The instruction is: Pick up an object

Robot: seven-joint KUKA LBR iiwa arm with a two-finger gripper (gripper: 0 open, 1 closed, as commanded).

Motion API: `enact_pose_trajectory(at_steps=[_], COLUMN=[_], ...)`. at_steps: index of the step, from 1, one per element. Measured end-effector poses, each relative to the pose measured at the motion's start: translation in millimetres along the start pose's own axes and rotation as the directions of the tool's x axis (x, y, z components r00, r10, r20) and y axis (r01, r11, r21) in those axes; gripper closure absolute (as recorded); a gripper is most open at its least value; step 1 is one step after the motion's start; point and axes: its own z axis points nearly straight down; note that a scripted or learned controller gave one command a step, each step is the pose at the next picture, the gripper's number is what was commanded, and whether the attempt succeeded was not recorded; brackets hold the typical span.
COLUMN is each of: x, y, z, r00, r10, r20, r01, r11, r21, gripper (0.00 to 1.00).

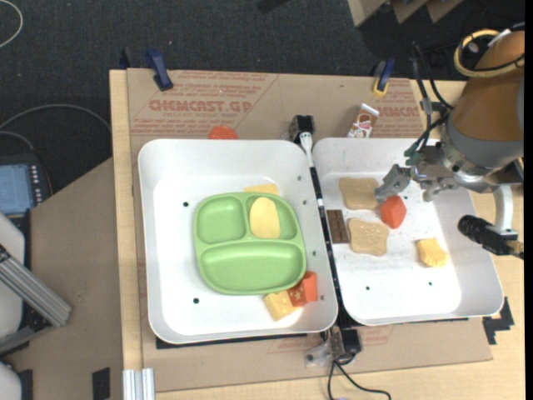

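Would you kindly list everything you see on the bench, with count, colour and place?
bins: two, white, side by side on the bench
tray: one, green, three compartments, in the left bin
yellow piece: one, in the tray's upper right compartment
wedge: one, yellow, left bin, by the tray's lower right corner
orange block: one, beside the wedge
toast: two pieces, tan, right bin
brown bar: one, right bin's left edge
red piece: one, right bin, just below the end effector
cube: one, yellow, right bin
carton: one, red and white, behind the right bin
clamps: two, blue, bench's far edge
arm: one, grey and orange, from the right
end effector: one, grey, over the right bin
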Motion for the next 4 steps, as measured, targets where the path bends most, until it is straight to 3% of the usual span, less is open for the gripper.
enact_pose_trajectory(at_steps=[1,2,3,4], x=[-38.6,-37.5,-49.6,-108.0], y=[13.8,17.0,-34.5,-36.5], z=[109.3,91.3,-1.4,83.9], r00=[1.000,1.000,1.000,1.000], r10=[0.004,0.002,0.003,0.005], r20=[-0.001,0.002,0.004,0.000], r01=[-0.004,-0.002,-0.003,-0.005], r11=[1.000,1.000,1.000,1.000], r21=[0.009,-0.003,-0.007,0.006], gripper=[0.00,1.00,1.00,1.00])
